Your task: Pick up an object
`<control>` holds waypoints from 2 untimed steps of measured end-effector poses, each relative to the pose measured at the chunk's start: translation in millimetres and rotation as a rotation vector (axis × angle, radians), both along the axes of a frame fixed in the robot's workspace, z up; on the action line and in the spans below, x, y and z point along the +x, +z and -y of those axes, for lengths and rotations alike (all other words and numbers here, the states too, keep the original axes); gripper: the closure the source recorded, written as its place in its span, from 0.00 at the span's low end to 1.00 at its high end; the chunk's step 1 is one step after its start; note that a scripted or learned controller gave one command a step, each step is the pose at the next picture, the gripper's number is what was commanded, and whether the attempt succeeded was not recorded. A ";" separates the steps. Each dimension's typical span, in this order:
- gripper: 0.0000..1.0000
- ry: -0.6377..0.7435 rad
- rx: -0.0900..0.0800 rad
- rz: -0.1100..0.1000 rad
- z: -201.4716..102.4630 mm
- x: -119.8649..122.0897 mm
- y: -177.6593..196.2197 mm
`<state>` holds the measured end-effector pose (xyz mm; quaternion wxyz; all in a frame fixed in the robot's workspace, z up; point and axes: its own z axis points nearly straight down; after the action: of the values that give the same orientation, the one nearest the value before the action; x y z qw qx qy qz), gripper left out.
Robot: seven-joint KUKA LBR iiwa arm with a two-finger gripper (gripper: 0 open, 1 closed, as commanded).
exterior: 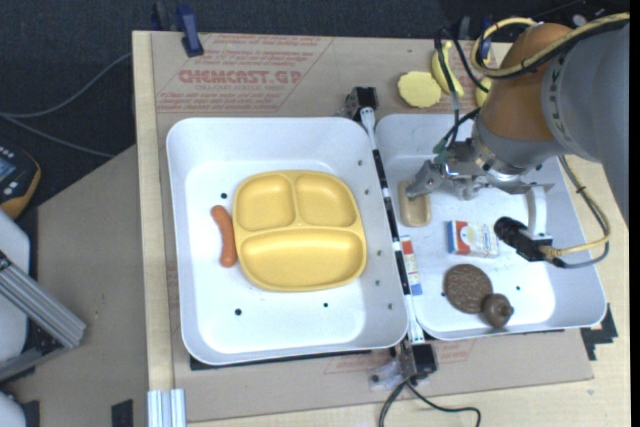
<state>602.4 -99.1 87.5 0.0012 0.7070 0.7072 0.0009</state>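
Camera view: claw [428, 187] above right bin [570, 300].

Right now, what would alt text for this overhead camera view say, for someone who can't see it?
A grey robot arm's gripper hangs over the right white bin, which holds a brown cookie, a small packet and a tan piece. The left bin holds a yellow divided plate beside an orange hot dog.

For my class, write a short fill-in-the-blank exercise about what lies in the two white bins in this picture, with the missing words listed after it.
1. The yellow divided plate lies in the ____ bin.
2. The orange sausage lies to the ____ of the plate.
3. The brown cookie lies in the ____ bin.
4. The plate has ____ compartments.

Missing words: left; left; right; three
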 end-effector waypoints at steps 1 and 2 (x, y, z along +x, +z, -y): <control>0.00 -0.006 0.000 0.003 17.4 -62.5 0.8; 0.00 0.000 -0.005 0.009 -4.5 -52.7 1.1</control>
<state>549.7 -94.5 88.6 0.0059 0.7071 0.7071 0.0023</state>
